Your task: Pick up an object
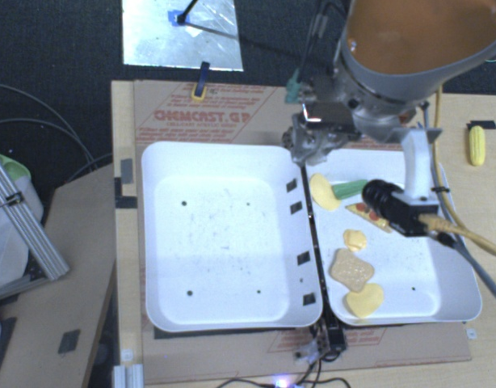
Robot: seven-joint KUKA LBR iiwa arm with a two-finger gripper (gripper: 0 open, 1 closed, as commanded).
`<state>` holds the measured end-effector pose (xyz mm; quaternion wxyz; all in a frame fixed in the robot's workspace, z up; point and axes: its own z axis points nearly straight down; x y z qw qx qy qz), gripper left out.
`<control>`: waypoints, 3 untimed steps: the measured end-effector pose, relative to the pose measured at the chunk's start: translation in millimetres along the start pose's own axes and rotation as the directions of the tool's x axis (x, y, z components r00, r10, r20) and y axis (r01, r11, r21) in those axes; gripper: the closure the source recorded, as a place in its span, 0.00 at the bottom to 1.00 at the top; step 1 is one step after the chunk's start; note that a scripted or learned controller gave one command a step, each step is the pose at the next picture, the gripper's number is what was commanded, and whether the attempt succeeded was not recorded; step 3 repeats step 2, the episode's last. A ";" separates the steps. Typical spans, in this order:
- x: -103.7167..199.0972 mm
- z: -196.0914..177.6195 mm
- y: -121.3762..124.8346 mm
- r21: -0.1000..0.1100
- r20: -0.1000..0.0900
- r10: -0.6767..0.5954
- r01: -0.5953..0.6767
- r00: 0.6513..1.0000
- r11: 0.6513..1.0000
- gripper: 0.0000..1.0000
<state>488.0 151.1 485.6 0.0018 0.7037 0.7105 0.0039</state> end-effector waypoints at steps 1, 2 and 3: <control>-27.9 60.7 -2.1 0.010 0.004 0.012 -0.012 1.000 1.000 1.00; -26.3 46.4 -1.0 0.003 0.002 0.006 -0.006 1.000 1.000 1.00; -26.3 46.4 -1.0 0.003 0.002 0.006 -0.006 1.000 1.000 1.00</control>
